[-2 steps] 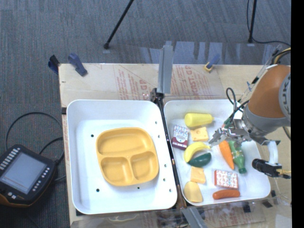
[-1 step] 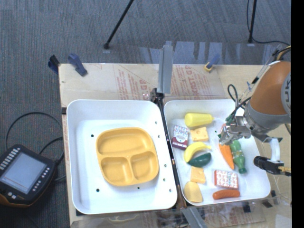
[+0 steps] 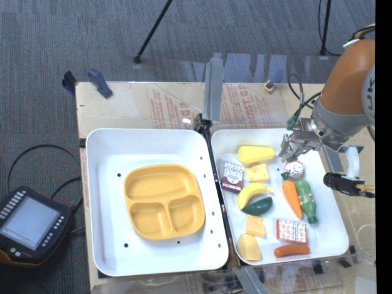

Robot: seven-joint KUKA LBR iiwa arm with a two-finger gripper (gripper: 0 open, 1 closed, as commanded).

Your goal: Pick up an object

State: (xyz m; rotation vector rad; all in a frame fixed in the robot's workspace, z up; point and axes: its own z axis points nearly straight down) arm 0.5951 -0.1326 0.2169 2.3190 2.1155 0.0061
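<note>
My gripper point(image 3: 293, 148) hangs over the far right part of the right bin point(image 3: 335, 225). Nothing shows held in it. Just below it lies a small round red and white thing point(image 3: 294, 169). To its left sits a yellow block point(image 3: 256, 154), with a pale cheese wedge point(image 3: 257, 173) in front of that. Further forward lie an orange carrot point(image 3: 291, 198), a green bottle point(image 3: 307, 201), a banana point(image 3: 252, 193) and a dark green fruit point(image 3: 258, 206). A maroon carton point(image 3: 233, 176) stands by the bin's left wall.
The left bin point(image 3: 104, 164) holds a yellow divided plate point(image 3: 164, 201). Near the right bin's front lie an orange wedge point(image 3: 255, 226), a red and white box point(image 3: 291, 230), a sausage point(image 3: 291, 250) and a pale slice point(image 3: 248, 247). A pendant point(image 3: 27, 222) lies left of the bench.
</note>
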